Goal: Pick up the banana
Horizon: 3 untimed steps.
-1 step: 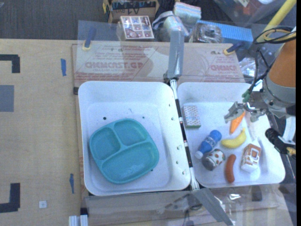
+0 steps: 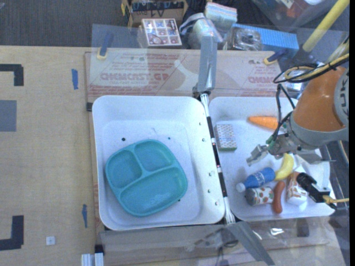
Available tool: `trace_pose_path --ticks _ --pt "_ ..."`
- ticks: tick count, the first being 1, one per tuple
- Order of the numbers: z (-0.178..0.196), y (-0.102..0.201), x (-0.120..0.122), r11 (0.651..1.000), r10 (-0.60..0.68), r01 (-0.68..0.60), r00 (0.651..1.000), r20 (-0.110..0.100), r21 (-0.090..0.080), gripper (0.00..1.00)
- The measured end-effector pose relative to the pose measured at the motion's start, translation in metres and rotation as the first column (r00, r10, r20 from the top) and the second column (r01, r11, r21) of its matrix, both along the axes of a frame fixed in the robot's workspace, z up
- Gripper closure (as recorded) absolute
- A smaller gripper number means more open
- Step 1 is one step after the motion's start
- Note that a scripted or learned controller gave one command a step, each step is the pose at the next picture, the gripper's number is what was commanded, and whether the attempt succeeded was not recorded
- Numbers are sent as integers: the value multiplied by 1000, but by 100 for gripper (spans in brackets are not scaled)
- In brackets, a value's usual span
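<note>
**Q:** What lies in the scene, read from left to right?

**A:** The left bin holds a teal divided plate. The right bin holds, in order, a green sponge, a blue bottle, a small can, a carrot, a hot dog and the banana. The gripper hangs just left of the banana's upper end, under the arm.

**Q:** How do the jaws stand?

**A:** The angle does not reveal how far apart they are, and nothing can be seen between them.

**Q:** Which way does the banana run?

**A:** Its long axis runs near to far, leaning slightly rightward at the far end. The near tip points toward the hot dog and bottle; the far end sits partly under the wrist.

**Q:** What would a sound grasp require?

**A:** Probably shifting right until centred over the fruit's middle, turning so the closing line crosses the long axis, then descending straight, clear of the bottle and hot dog crowding its near tip.
</note>
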<state>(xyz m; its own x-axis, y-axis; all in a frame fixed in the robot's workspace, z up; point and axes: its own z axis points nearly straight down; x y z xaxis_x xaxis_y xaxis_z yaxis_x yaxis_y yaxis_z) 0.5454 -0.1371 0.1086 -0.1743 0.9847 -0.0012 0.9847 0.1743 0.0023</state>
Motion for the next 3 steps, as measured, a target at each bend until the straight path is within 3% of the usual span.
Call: trace_pose_path --ticks 1,2,3 --pt "-22 -33 68 995 -98 98 995 3 0 0" --pt "25 -87 32 999 40 -40 999 -1 0 0" --pt "-16 -76 74 1000 21 -21 1000 -2 3 0"
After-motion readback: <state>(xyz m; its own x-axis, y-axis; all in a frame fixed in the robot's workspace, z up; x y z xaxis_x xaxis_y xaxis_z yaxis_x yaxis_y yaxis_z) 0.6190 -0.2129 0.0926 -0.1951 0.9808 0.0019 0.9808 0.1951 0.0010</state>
